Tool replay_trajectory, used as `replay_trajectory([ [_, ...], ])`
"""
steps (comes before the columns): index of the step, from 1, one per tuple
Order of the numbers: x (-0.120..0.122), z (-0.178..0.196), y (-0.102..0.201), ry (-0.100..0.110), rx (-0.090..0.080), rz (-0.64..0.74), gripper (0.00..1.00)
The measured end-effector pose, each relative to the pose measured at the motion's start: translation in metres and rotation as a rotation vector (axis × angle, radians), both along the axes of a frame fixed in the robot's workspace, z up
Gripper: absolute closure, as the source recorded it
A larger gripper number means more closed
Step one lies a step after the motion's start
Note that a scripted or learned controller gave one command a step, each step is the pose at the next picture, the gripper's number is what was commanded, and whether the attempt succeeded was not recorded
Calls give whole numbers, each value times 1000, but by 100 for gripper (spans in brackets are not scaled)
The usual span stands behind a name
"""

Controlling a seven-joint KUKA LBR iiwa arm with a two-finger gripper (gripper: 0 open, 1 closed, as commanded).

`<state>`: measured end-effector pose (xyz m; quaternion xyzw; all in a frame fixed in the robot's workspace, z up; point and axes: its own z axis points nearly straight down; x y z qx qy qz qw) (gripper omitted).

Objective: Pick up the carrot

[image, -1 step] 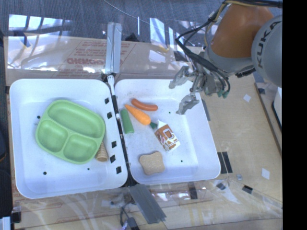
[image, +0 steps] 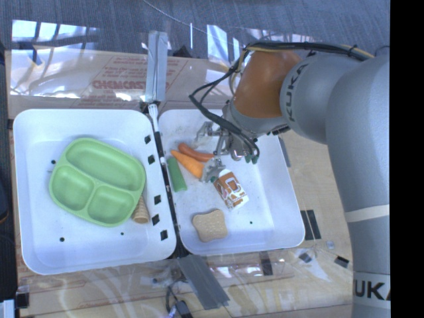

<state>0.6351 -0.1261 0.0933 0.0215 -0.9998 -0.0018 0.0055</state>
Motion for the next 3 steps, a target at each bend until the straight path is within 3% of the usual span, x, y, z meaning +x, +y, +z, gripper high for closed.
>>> replay_trajectory([
  [1, 7, 22, -1, -22, -7, 6, 100],
  [2, 25, 123, 70, -24, -3, 74, 100],
  [3, 18, 188, 155, -20, -1, 97, 100],
])
